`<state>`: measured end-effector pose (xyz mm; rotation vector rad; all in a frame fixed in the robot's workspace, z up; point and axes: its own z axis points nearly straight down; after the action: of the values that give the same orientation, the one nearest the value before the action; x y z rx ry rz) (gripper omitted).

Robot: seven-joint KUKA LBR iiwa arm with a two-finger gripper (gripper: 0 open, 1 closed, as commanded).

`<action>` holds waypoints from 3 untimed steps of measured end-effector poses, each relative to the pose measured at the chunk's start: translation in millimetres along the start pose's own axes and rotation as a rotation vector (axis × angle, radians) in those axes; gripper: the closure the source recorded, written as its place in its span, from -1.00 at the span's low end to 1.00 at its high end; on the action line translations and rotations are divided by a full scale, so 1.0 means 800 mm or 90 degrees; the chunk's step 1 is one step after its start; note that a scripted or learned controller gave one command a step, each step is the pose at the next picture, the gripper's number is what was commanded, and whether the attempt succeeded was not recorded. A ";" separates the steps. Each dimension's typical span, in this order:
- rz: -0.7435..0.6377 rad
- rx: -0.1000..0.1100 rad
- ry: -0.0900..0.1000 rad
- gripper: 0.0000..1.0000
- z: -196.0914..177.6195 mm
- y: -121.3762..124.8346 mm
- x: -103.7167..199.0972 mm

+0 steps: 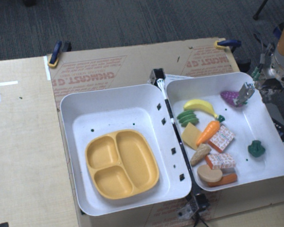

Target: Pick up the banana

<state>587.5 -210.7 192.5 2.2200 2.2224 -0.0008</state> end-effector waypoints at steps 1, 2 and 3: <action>-0.109 -0.001 0.000 -1.00 0.058 0.079 0.073; -0.101 -0.007 -0.004 -1.00 0.118 0.054 0.131; -0.100 -0.006 -0.003 1.00 0.108 0.053 0.132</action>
<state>629.9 -105.5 106.3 2.0323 2.3829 0.0041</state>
